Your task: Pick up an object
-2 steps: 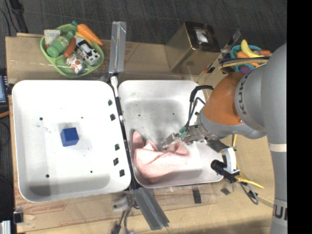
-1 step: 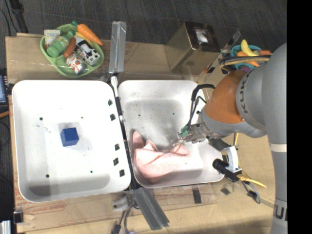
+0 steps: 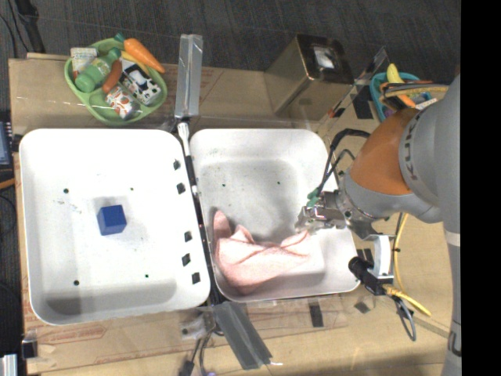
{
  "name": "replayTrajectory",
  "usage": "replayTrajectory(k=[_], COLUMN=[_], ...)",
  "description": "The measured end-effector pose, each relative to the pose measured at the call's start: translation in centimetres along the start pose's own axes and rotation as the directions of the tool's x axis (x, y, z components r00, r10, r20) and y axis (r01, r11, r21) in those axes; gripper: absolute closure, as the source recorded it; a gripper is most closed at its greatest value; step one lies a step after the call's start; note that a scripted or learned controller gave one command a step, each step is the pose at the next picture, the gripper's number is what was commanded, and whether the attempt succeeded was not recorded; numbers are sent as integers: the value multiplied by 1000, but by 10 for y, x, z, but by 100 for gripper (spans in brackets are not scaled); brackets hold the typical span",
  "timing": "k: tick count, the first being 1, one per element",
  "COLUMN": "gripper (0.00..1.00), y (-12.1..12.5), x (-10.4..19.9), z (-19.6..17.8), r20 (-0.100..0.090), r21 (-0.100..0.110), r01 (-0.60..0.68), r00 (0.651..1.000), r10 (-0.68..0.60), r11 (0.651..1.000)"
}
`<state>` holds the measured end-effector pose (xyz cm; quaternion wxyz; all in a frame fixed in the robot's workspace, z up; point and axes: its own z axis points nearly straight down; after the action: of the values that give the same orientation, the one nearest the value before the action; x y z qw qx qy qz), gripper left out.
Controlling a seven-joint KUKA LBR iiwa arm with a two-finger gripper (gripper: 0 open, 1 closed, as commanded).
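The robot's two-finger gripper (image 3: 311,218) hangs low over the right-hand side of the right white bin (image 3: 258,143), at the upper right corner of a crumpled pink cloth (image 3: 262,257). From this slanted overhead view the fingertips are too small and too cluttered with metal fittings to make out, so it cannot be told whether they are spread, pressed together or pinching the fabric; the cloth's corner rises toward the gripper and seems to meet it. The cloth lies along the near edge of that bin, bunched at its left end and spreading in folds to the right.

Behind the gripper, the grey arm (image 3: 438,155) with its orange band (image 3: 383,159) reaches in from the right, cables looping around the wrist. In the left white bin (image 3: 47,171), well apart from the gripper, a small blue cube (image 3: 112,218) sits alone on the bin floor, left of centre. A row of dark clips runs down the divider (image 3: 188,210) where the two bins meet.

Beyond the bins, at the far left of the bench, a green bowl (image 3: 78,92) holds toy food, among it an orange carrot (image 3: 141,53) and a small black-and-white carton. A brown cardboard box (image 3: 301,73) stands behind the right bin, and a tangle of coloured cables (image 3: 395,84) lies at the far right.
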<state>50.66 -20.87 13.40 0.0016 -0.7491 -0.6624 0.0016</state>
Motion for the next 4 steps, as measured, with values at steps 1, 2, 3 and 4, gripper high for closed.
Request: replayTrajectory(k=[1, 2, 3, 4], gripper=[100, 100, 0, 0], y=[67, 68, 68, 84], x=[50, 51, 51, 75], z=[-90, -98, -98, 43], r20=[0, -1, -1, 1], r21=[-1, 3, 3, -2], r01=[332, 337, 338, 362], r00=[943, 941, 941, 932], r10=[-332, -337, -338, -362], r11=[943, 941, 941, 932])
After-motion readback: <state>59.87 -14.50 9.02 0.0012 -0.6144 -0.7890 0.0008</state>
